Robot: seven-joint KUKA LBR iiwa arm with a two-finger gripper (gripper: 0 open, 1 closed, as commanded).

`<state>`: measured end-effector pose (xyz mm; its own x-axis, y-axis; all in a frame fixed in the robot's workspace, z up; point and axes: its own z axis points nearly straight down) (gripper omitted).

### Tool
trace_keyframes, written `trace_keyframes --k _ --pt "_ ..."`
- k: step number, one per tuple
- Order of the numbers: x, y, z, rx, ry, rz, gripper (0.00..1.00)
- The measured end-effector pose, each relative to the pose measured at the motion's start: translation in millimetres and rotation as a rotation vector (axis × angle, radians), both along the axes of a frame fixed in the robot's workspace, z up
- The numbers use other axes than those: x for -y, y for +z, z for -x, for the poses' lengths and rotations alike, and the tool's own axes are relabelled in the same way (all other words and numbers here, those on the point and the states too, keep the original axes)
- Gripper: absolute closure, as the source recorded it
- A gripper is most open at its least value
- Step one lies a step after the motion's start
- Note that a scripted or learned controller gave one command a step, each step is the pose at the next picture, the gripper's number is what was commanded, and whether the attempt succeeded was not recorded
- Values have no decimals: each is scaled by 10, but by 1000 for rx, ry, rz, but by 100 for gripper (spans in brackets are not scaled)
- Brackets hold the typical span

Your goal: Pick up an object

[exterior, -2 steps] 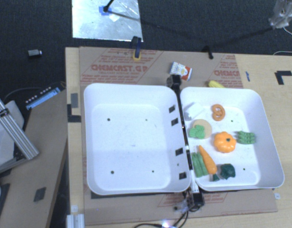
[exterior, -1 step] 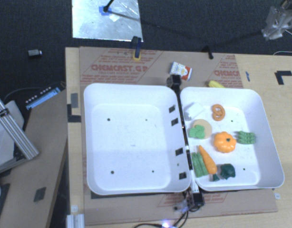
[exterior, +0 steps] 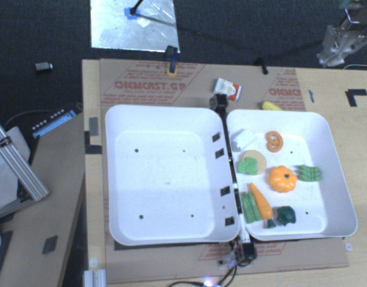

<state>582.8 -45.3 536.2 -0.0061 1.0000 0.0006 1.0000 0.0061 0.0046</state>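
Toy foods sit in the right shallow white plastic bin (exterior: 336, 154).
The round orange toy pumpkin (exterior: 282, 179) lies mid-bin, beside the orange toy carrot (exterior: 260, 201); the metal gripper (exterior: 345, 37) hangs top right, finger state unclear.

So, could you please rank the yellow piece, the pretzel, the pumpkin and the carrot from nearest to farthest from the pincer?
From the pincer, top right:
1. Yellow piece, just behind the right bin.
2. Pretzel, bin's far part.
3. Pumpkin, bin's middle.
4. Carrot, towards the front.
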Motion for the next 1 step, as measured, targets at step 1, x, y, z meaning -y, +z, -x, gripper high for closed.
trace_keyframes --k 1 --pt "-613 -3 490 -2 3 -1 100"
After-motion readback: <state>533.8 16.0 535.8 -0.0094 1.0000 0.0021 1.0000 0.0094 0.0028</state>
